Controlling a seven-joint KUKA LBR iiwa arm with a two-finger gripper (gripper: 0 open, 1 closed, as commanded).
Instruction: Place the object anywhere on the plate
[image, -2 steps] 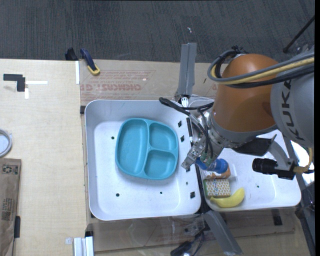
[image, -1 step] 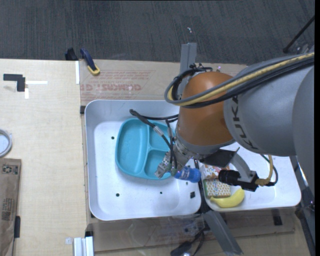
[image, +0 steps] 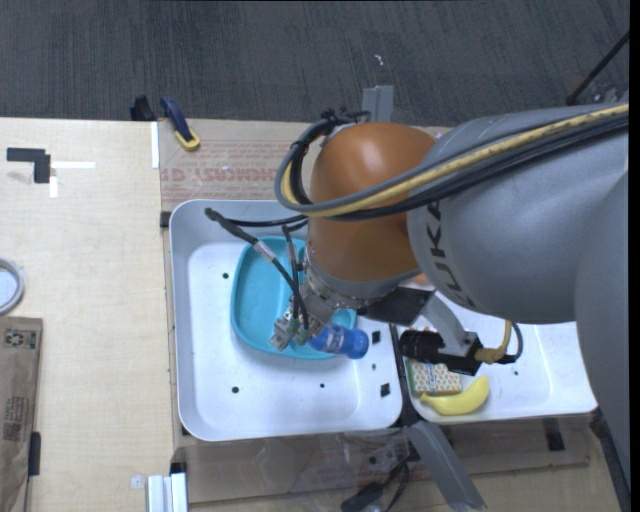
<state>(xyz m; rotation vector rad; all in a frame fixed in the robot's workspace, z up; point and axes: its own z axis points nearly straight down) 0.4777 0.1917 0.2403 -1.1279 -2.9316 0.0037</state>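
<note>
Your gripper (image: 292, 330) hangs over the shallow turquoise plate (image: 252, 295); whether it holds anything, you cannot tell. The small blue plastic bottle (image: 340, 342) lies just to its right, on the plate's edge.

We see the plate (image: 252, 305) as smooth glossy teal plastic, the bins (image: 200, 330) as matt white plastic w/ slight sheen. The desk (image: 90, 250) looks like pale matt wood. The arm's orange band (image: 365, 195) is glossy; its grey shell (image: 530, 220) smooth, semi-gloss. The banana (image: 458, 400) looks smooth, waxy.
</note>
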